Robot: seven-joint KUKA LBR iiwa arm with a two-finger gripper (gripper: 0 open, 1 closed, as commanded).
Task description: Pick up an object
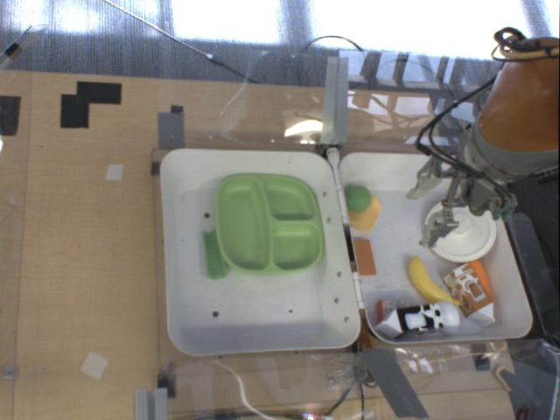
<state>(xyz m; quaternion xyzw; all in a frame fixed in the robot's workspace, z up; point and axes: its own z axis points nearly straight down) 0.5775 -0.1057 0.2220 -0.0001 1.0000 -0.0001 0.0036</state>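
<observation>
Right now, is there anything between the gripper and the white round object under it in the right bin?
Nothing visible is between them. The gripper hangs directly over the white round object in the right bin; the banana lies nearer the camera, off to the side.

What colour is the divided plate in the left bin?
Light green; the divided plate shows clearly in the camera view, lying in the left white bin.

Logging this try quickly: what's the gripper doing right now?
Gripper: over the white disc in the right bin; open or closed cannot be told.
</observation>
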